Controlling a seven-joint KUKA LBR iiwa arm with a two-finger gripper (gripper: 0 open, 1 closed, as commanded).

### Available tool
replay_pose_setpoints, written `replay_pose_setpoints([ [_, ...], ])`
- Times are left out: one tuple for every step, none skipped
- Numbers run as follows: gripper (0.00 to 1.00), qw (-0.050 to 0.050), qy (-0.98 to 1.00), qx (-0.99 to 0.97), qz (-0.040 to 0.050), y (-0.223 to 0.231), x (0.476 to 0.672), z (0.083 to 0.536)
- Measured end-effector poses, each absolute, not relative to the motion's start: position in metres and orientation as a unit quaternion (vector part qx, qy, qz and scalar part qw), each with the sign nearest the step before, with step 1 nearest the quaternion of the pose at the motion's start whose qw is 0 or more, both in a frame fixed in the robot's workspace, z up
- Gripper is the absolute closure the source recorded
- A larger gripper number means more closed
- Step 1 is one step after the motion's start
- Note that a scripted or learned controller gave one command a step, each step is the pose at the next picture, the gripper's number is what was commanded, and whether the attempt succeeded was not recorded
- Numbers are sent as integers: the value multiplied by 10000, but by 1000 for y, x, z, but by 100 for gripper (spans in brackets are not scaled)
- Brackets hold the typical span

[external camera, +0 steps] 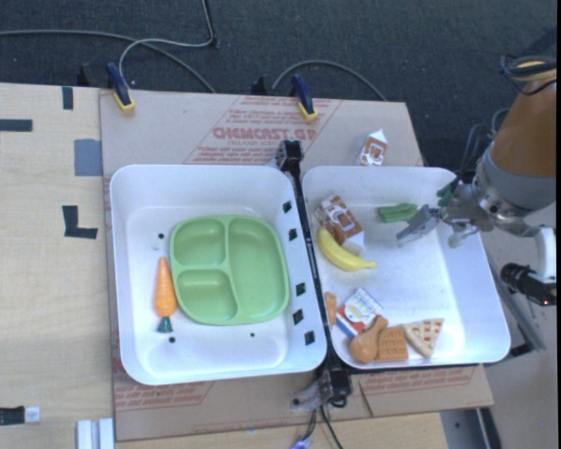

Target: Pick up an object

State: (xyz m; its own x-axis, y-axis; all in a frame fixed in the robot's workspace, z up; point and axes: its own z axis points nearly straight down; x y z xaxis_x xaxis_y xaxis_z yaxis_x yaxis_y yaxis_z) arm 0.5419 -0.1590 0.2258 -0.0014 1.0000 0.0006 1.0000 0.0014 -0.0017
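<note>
My gripper (pixel 432 231) hovers over the right bin (pixel 467 288) near its far right side, fingers spread open with nothing between them. One grey finger (pixel 413 227) points left, just below a green pea pod (pixel 395 212) lying on the bin floor. Further left lie a yellow banana (pixel 344 253) and a brown bread packet (pixel 339 218). Along the front of this bin sit a snack packet (pixel 358 309), a chicken drumstick (pixel 365 342), a toast piece (pixel 391 342) and a waffle wedge (pixel 424 335).
The left bin (pixel 131 251) holds a green divided plate (pixel 229 269) and a carrot (pixel 165 288). A small milk carton (pixel 375 148) stands on the cardboard behind the right bin. Black clips line the divider (pixel 304 251) between the bins.
</note>
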Motion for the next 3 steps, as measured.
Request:
replay_pose_setpoints([
  [0, 16, -7079, -7063, 8, -112, 581, 155],
  [0, -62, -7071, -7070, -52, -99, 613, 100],
  [0, -14, -7082, -7061, -3, -105, 669, 85],
])
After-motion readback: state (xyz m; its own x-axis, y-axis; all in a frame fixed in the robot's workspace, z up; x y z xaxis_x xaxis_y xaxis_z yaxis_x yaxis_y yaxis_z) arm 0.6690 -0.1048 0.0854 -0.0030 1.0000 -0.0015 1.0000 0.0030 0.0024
